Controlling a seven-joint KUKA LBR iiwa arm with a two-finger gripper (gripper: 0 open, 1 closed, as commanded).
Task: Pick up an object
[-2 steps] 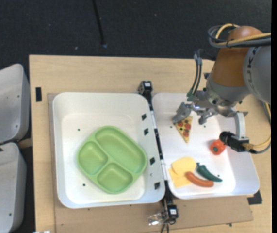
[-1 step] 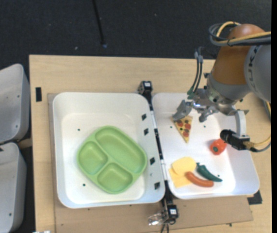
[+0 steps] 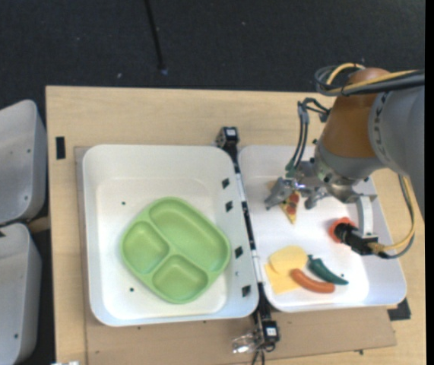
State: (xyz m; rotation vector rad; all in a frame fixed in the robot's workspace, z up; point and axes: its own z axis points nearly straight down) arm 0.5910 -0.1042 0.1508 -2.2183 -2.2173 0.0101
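Red and yellow, the small wedge-shaped toy (image 3: 292, 207), something like a pizza slice, lies in the right bin (image 3: 266, 162) toward its far-left part, and it sits directly between the tips of the gripper (image 3: 296, 192). The two fingers are spread wide, one reaching left of the wedge and one right of it, and they are not pinching it; whether the tips touch the bin floor I cannot tell.

The main risk, as I judge it, is that the wedge is thin and lies flat, so closing fingers could ride over it or nudge it sideways rather than catch it. It also appears slightly off the middle of the fingers' span, which could make one finger arrive first and spin the piece away. A close that happens too high would shut on nothing.

Nearer in the same bin lie a yellow flat piece (image 3: 281, 268), a sausage-like toy (image 3: 312, 282) resting on it and a green pepper-like toy (image 3: 326, 270) just beside that; a red object (image 3: 343, 229) sits to the right near the arm's cabling. All of these are apart from the wedge, so a stray contact with them looks unlikely.

The arm (image 3: 384, 128) comes in from the right, its orange band above the wrist, with the wrist bent down over the far half of the right bin. The left bin (image 3: 110, 166) holds a green divided plate (image 3: 175, 248), well apart from the action
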